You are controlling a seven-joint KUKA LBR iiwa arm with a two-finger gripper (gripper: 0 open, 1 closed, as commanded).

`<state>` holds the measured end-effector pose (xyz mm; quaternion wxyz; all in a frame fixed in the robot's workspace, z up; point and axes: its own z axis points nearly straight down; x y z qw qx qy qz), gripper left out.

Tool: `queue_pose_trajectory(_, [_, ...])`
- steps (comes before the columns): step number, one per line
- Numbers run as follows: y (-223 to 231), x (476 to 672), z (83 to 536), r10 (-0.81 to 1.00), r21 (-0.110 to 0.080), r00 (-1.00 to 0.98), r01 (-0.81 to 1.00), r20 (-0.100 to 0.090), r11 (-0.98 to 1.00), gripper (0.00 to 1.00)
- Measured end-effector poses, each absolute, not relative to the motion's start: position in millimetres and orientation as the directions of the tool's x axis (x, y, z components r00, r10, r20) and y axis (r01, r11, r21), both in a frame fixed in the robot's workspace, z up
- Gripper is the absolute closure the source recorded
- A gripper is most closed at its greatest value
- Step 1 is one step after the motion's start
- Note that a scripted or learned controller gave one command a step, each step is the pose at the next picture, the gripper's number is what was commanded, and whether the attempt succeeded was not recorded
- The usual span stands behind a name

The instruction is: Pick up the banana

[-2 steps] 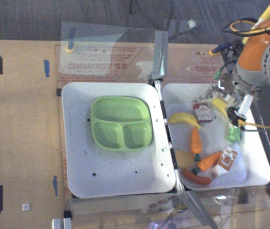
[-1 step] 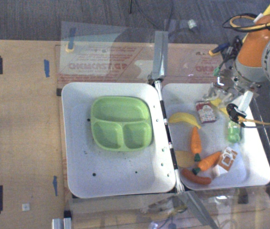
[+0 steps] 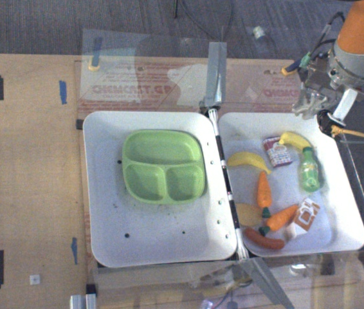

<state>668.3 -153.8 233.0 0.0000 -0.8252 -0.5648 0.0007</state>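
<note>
**Gripper hangs above the right bin's top corner, banana lying free below**

The gripper (image 3: 316, 102) sits at the upper right of the frame, over the far rim of the right bin (image 3: 346, 234), under the arm's orange band (image 3: 358, 28). It is a tangle of grey metal and cables from here, and I cannot tell whether its fingers are spread or pressed together. Nothing shows between them.

The banana (image 3: 249, 161) lies at the left middle of the right bin, a smooth yellow curve close to the divider between the bins, with bare white floor above it and on its left. A second yellow banana (image 3: 296, 139) lies towards the bin's upper right, touching a small dark red packet (image 3: 277, 152). Just right of that stands a green bottle (image 3: 309, 169), lying on its side along the bin wall.

The lower half is crowded: one orange carrot (image 3: 263, 190) points up and down, another carrot (image 3: 281, 217) slants beside a white and orange carton (image 3: 305, 215), and a red sausage (image 3: 263, 239) lies against the near rim. A pale yellow piece under the carrots is hard to identify.

The left bin (image 3: 105, 224) holds a green divided plate (image 3: 163, 166), glossy plastic with three compartments, with open white floor all around it.
</note>
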Motion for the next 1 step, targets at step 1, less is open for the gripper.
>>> queue_pose_trajectory(1, [-153.4,668.3,232.8,0.932,-0.001,0.362,0.932,-0.001,-0.362,0.0])
